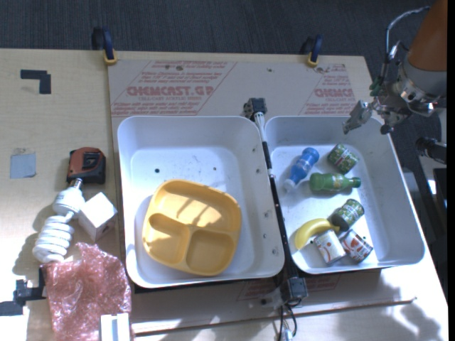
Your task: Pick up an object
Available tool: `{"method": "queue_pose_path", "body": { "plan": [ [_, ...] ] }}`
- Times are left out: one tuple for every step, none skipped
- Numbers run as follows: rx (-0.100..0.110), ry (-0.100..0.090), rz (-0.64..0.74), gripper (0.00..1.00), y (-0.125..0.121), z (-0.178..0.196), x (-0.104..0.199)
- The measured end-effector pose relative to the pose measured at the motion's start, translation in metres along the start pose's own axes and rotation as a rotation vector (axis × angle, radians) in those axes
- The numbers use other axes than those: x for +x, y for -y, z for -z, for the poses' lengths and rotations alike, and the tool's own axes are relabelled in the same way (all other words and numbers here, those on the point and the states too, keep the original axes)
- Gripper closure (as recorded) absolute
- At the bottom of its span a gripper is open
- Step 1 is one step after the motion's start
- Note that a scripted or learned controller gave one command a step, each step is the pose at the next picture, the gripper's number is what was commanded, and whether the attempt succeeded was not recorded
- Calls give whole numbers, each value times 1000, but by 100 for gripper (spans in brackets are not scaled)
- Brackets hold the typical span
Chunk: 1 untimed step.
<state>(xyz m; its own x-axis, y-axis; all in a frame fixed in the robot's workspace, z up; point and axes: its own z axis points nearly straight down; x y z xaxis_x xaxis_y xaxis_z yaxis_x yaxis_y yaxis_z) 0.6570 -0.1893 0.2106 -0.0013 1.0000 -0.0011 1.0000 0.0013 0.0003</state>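
The approach is the step in hand: the gripper (366,112) hangs at the upper right of the frame, over the top rim of the right bin (409,212), and carries nothing. Its fingers are small and blurred here, so I cannot tell whether they are spread or pressed together.

Any item would do. The nearest candidates lie in the upper half of the right bin: a small green can (343,158) just below the gripper, a green bottle (334,183) on its side beneath that, and a blue bottle (304,165) to their left. Lower in the bin, a banana (311,231), another can (347,212) and two red-and-white packets (341,246) crowd together, touching.

The next move likely calls for lowering straight onto the green can, which sits apart from its neighbours. The left bin holds a yellow divided tray (190,226).
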Motion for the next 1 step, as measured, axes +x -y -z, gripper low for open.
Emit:
{"method": "queue_pose_path", "body": {
  "plan": [
    [0, 0, -2, 0, 50, -105, 24]
  ]
}}
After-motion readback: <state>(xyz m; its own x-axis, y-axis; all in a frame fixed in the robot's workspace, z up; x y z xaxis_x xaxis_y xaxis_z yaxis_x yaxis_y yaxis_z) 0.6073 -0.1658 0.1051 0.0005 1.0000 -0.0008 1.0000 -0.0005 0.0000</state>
